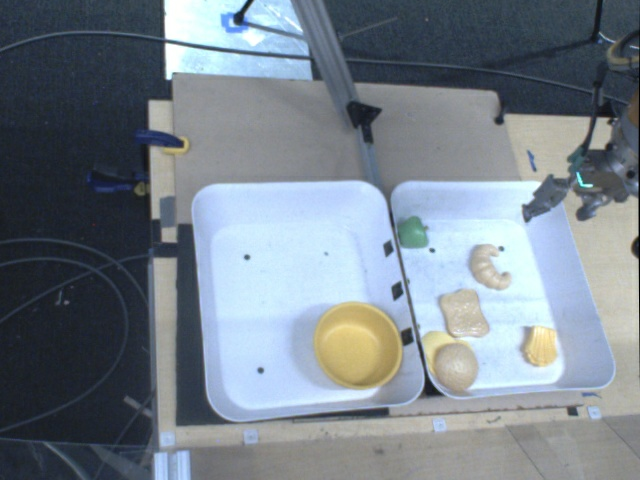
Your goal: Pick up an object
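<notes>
The pincer point(560, 203), fingers spread apart and holding nothing, hangs over the right bin's point(590, 298) upper right rim, clear of the candidate objects, with the croissant point(489, 266) nearest below and the cracker point(464, 313) beyond.

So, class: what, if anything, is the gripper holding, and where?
Nothing. The gripper hangs above the right bin's top right corner, with no object between its fingers.
</notes>
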### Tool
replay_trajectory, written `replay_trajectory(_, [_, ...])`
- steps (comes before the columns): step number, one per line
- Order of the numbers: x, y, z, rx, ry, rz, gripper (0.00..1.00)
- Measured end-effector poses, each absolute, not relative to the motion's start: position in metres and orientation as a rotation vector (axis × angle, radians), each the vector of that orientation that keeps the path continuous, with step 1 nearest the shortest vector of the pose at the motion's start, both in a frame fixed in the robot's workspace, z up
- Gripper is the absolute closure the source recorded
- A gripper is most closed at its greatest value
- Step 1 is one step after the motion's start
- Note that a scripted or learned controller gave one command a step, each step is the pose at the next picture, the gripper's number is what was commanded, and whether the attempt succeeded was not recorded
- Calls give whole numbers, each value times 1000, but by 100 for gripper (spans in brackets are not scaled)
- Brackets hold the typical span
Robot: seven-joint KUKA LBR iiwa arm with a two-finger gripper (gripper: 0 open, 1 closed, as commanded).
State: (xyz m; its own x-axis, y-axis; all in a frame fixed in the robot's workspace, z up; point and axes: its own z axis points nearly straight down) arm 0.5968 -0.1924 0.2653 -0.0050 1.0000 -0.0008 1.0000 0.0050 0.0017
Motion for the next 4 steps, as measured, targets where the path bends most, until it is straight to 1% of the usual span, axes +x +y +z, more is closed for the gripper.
replay_trajectory(1, [597, -192, 266, 2214, 2225, 2, 0])
replay_trajectory(3, [616, -198, 161, 2219, 2226, -2, 0])
replay_trajectory(4, [616, -188, 113, 2215, 2230, -2, 0])
